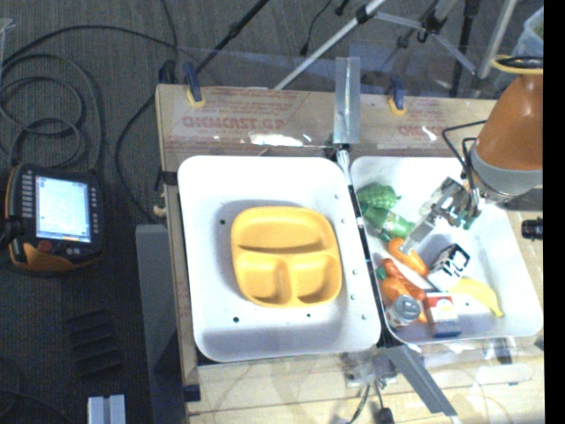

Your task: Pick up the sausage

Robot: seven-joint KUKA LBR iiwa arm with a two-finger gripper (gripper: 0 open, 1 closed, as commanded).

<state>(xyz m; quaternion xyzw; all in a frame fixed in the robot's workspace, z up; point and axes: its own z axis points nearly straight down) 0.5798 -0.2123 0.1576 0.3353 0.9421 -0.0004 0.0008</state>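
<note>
sausage (408, 277) in right bin (521, 237), long axis slanting upper-left to lower-right

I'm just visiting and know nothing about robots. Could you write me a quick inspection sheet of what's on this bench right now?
Surface: two white bins side by side, left bin and right bin.
Job's things: a reddish sausage lies in the right bin, not gripped.
Clutter: yellow tray in the left bin; green vegetable, carrot, banana and can in the right bin.
Grippers: gripper low over the carrot.
Cables: black cables on the floor.
Surroundings: handheld screen, tripod legs.
</note>
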